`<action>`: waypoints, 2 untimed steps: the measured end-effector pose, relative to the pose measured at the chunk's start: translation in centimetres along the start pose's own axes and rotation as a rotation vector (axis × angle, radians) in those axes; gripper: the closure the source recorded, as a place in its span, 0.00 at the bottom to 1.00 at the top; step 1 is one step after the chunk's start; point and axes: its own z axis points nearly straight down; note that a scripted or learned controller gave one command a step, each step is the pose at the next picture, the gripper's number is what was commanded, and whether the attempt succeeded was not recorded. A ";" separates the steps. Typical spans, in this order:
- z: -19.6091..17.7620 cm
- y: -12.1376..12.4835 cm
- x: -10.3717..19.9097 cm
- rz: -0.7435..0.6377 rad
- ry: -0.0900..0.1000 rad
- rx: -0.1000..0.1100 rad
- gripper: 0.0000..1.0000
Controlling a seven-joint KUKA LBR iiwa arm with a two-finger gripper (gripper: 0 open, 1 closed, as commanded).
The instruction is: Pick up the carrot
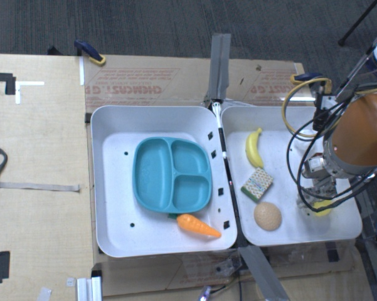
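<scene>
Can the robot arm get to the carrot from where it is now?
Probably yes. The carrot lies uncovered in the left bin, just below the blue plate, with nothing on top of it. The gripper is over the right bin, so it must first cross the divider.

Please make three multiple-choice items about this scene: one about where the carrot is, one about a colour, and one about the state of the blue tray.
1. Where does the carrot lie?
A. in the left bin, at the near edge of the blue tray
B. in the right bin, beside the egg
C. on the bench outside both bins

2. What colour is the banana in the right bin?
A. green
B. yellow
C. red

3. How does the blue tray lie in the left bin?
A. upside down
B. standing on its edge
C. flat, with its compartments facing up

Answers: 1 A, the carrot rests by the tray's near edge; 2 B, the fruit is plainly yellow; 3 C, its three compartments show from above.
</scene>
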 end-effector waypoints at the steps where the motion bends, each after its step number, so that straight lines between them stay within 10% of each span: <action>1: 0.1 -2.4 3.1 -0.370 -0.002 -0.002 1.00; 2: -12.8 -1.3 2.2 -0.604 -0.003 -0.001 1.00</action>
